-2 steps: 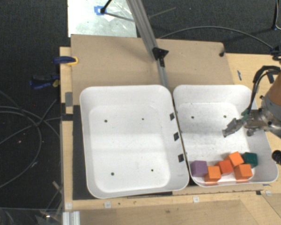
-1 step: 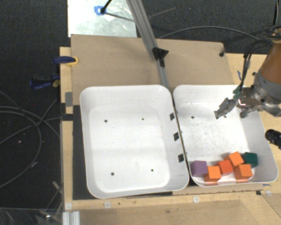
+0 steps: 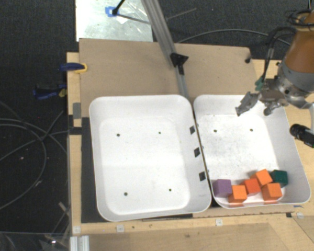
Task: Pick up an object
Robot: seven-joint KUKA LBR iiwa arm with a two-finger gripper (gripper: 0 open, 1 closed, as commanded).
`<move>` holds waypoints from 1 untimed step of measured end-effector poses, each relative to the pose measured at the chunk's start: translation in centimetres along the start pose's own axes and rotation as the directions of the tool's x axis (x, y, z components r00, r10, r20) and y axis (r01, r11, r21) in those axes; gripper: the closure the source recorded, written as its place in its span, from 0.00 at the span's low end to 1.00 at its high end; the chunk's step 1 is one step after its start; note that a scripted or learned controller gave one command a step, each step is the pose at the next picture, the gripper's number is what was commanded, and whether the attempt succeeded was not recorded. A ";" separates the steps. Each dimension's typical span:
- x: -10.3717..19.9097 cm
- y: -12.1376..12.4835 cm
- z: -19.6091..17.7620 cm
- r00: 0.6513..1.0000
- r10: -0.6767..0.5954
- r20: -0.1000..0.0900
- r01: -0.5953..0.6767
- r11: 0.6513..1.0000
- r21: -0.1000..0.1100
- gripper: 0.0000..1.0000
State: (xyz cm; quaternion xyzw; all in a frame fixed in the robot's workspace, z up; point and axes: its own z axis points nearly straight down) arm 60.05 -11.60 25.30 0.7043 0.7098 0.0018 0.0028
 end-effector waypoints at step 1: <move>-8.2 -0.3 6.8 1.000 0.013 0.001 -0.013 1.000 0.010 0.00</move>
